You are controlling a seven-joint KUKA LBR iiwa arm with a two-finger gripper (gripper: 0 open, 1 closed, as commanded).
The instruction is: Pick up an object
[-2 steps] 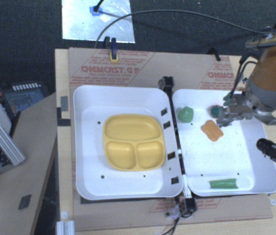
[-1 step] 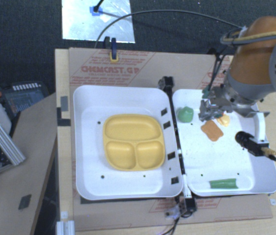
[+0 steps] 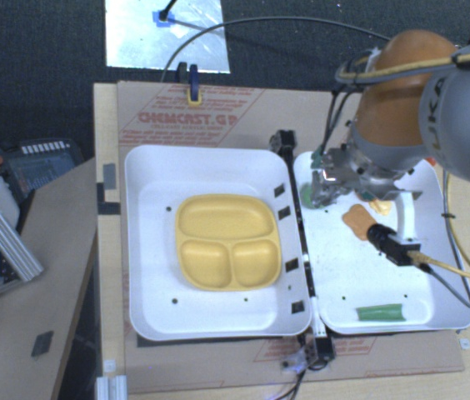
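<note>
- I see the arm [image 3: 435,98] coming in from the right, orange band over the far part of the right bin [image 3: 435,307].
- The hand [image 3: 325,188] sits low at the far-left corner of the right bin, just right of the divider between the two bins.
- Hand state: I can't tell. The metal parts there are blurred together and seen from above.
- Nothing I can confirm as held.
- A small green object [image 3: 310,195] is right at the hand, touching or partly under it; I can't tell which.
- An orange-tan piece [image 3: 357,221] lies on the bin floor just near and right of the hand, apart from it.
- A yellowish bit [image 3: 382,207] sits just far-right of that piece, partly hidden by the wrist.
- A flat green strip [image 3: 380,312] lies near the right bin's near edge, well apart from the hand.
- A black cylinder fitting [image 3: 389,246] with a yellow cable [image 3: 452,267] hangs off the arm above the bin's middle.
- The left bin [image 3: 152,248] holds a yellow three-compartment tray [image 3: 227,240], roughly centred, lying flat.
- Both bins rest on a cardboard sheet [image 3: 193,111] on the table [image 3: 68,248].
</note>
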